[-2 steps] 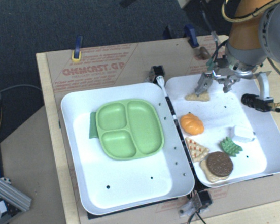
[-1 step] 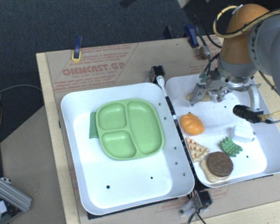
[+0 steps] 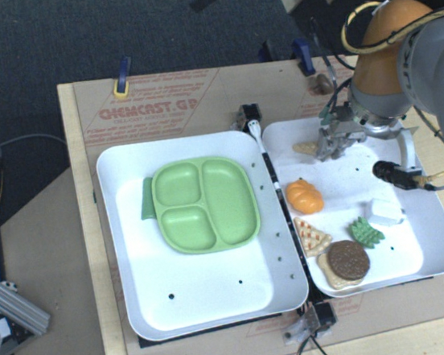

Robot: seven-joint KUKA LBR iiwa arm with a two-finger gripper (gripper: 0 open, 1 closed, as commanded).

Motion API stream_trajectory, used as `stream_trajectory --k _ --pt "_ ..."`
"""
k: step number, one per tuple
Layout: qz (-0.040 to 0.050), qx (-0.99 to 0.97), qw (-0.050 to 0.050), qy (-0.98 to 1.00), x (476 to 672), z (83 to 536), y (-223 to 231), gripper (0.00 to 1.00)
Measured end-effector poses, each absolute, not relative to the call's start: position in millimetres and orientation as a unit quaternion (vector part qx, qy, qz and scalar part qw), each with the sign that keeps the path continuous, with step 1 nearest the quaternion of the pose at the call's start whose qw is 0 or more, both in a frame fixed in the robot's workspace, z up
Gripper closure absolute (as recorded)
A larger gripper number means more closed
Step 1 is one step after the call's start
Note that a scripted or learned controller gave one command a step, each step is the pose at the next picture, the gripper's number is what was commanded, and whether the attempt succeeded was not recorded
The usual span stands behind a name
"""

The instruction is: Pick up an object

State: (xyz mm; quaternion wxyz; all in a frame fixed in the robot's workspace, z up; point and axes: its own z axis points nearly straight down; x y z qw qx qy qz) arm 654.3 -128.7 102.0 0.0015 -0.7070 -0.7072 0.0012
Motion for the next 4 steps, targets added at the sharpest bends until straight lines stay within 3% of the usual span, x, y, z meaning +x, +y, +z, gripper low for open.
stream_trajectory --k 3,4 --pt "-0.0014 -0.707 -0.003 -0.707 661.2 227.1 -130.0 1.00" --pt "0.0008 -0.707 0.002 -0.707 619.8 234.8 -110.8 1.00"
